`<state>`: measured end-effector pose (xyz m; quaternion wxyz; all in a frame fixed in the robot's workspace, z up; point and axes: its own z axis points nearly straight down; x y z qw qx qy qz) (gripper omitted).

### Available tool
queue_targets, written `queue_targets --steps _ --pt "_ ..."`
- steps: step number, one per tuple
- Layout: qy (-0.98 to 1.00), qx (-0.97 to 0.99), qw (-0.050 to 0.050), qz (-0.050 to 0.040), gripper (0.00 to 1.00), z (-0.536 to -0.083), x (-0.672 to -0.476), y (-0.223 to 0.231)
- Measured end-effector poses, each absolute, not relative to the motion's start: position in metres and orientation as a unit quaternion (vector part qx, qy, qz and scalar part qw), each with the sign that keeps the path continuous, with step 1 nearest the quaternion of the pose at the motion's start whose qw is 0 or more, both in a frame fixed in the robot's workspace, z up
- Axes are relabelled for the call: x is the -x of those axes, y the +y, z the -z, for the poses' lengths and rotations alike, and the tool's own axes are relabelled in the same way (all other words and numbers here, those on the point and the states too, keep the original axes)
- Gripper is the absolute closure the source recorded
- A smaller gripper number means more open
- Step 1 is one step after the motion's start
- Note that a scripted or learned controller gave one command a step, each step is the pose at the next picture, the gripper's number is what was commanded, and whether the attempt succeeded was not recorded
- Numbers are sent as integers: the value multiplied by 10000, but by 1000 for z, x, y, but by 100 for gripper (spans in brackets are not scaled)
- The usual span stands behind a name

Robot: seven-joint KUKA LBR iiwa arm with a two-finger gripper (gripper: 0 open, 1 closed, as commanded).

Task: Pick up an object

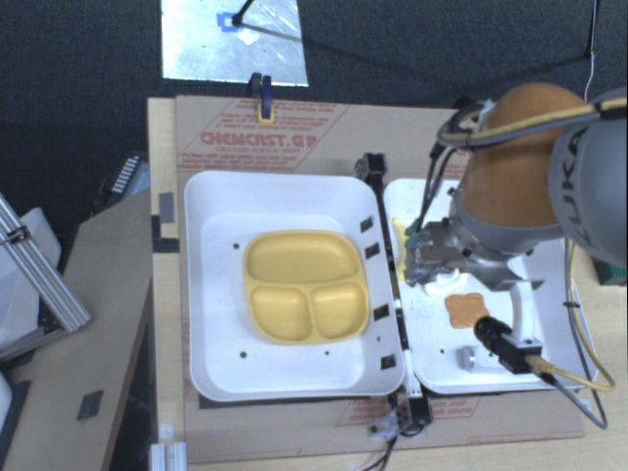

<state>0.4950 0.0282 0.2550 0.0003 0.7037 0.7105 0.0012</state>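
Bench (294, 130): cardboard-topped, printed in red lettering, carrying two white bins side by side.
Arm (535, 165): grey with an orange band, leaning in from 3 o'clock and hanging low over the right bin (432, 366), covering much of it.
Left bin (211, 263): holds one item at its centre.
Tray (302, 285): yellow, three compartments, lying flat in the left bin, well apart from the arm.
Gripper (424, 258): metal head at the right bin's 9 o'clock side, close to the divider; from here I cannot tell how the claw stands.
Orange piece (464, 308): small, flat, on the right bin's floor, at 4 o'clock from the gripper, near it.
Yellow scrap (399, 229): just visible at the right bin's 10 o'clock corner.
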Motion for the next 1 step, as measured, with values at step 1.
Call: queue_targets --steps 1 --pt "7103 -7039 1 -10 100 -251 -494 80"
